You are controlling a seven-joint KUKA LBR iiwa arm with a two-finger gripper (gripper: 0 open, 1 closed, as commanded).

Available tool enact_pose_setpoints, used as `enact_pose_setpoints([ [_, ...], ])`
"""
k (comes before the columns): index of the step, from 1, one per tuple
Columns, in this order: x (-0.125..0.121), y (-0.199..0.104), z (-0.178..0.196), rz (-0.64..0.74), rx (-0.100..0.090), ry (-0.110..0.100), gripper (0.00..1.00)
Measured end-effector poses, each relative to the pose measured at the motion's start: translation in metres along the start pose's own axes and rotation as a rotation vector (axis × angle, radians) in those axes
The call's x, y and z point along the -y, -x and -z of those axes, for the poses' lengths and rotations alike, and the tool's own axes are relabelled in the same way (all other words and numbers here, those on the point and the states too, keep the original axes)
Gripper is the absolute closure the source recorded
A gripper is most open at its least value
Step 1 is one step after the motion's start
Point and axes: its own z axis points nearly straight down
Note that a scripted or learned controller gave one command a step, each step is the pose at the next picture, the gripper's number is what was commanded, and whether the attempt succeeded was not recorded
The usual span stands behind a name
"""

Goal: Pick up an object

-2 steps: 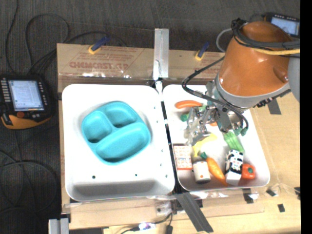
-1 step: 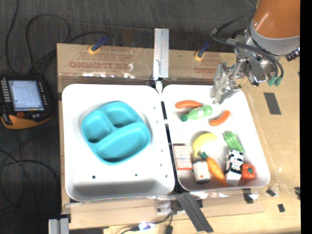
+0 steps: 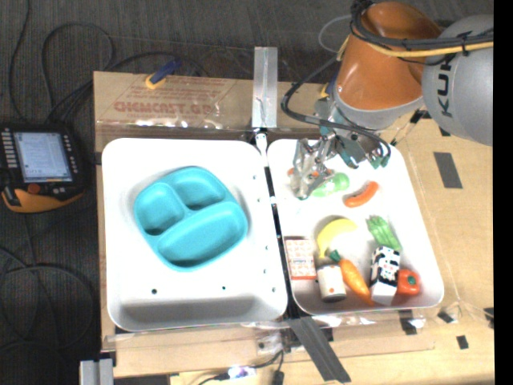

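two bins [image 3: 112, 215], one carrot [image 3: 353, 278] (orange)

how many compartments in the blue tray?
3. The blue divided tray lies in the left bin: two small compartments along its far side, one large compartment on its near side. None looks hidden.

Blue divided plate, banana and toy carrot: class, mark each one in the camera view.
Blue divided plate [image 3: 191, 215]: camera view, its largest compartment.
Banana [image 3: 335, 232]: camera view, middle of the curve.
Toy carrot [image 3: 355, 279]: camera view, orange body.
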Motion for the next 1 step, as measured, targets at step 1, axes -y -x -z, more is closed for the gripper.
enact_pose_setpoints([
  [1, 0.0241, 0.0165, 0.0204, -0.144, 0.004, 0.001, 1.0],
])
